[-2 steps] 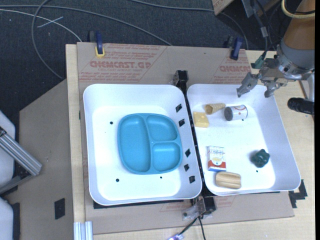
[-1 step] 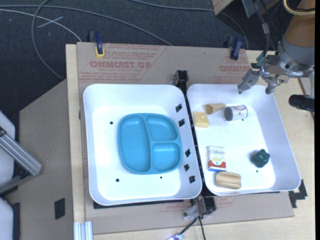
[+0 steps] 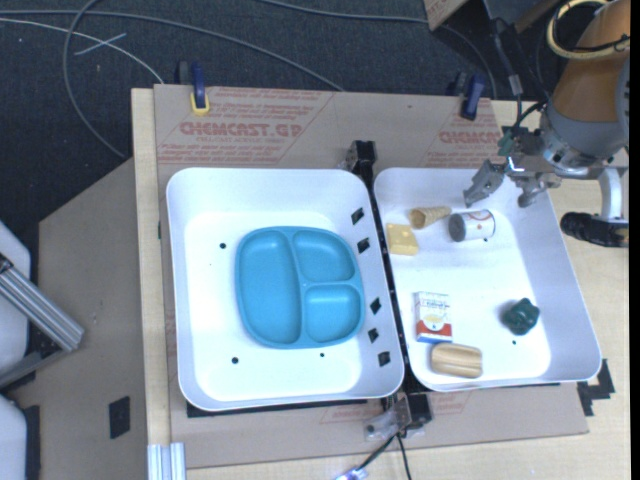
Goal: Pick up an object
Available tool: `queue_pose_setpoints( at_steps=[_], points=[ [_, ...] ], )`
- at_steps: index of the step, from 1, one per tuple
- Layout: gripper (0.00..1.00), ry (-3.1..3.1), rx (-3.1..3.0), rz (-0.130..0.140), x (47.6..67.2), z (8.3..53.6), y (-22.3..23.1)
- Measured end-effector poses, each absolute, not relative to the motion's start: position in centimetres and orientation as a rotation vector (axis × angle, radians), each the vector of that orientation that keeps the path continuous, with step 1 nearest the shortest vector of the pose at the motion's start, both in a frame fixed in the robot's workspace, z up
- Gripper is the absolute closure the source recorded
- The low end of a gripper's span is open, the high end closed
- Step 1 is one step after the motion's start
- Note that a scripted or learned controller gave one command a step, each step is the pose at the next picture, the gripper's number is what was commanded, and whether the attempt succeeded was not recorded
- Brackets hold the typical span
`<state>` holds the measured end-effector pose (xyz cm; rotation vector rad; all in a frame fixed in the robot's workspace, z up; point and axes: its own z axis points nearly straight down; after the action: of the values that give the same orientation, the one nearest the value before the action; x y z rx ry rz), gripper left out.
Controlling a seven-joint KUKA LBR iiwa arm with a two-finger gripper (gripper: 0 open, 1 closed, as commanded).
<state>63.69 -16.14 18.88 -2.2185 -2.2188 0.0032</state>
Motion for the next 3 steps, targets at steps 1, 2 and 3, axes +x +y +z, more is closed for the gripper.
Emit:
queue_pose_setpoints(
  at_steps=[1,2,3],
  points=[
    [0.00,-2.219,-2.217,0.004,63.1,13.1,-15.4],
    [0.00,-2.220,-2.219,0.002,63.2,8.4,-15.3],
    [1.00,-2.222,-2.221,-0.002,63.3,9.7,-15.3]
  ],
)
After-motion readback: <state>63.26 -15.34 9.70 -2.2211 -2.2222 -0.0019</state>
